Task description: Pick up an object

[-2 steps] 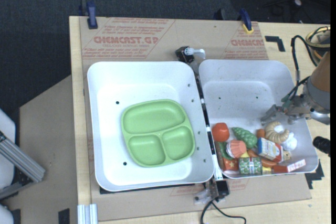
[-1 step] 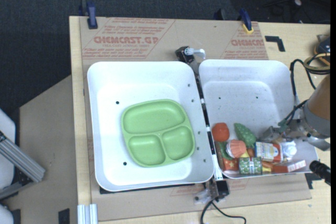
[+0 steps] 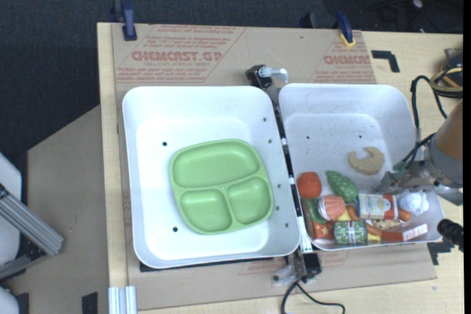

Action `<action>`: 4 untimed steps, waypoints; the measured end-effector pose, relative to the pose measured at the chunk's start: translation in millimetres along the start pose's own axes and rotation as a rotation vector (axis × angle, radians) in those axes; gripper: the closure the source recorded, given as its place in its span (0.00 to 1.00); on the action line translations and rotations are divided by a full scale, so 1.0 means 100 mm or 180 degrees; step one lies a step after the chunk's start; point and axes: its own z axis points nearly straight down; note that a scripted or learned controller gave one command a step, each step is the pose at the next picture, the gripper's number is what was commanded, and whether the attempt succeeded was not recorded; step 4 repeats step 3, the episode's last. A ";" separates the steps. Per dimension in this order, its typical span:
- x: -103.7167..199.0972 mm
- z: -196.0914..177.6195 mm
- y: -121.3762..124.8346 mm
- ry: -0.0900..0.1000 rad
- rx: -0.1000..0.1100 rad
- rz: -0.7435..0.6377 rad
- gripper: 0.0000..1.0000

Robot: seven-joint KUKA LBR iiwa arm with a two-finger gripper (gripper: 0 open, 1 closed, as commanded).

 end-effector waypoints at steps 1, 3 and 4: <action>0.56 -0.75 0.78 0.0010 -0.0008 -0.0037 1.00; 1.93 -1.53 0.64 0.0016 0.0016 -0.0021 1.00; 1.93 -1.53 0.64 0.0016 0.0016 -0.0021 1.00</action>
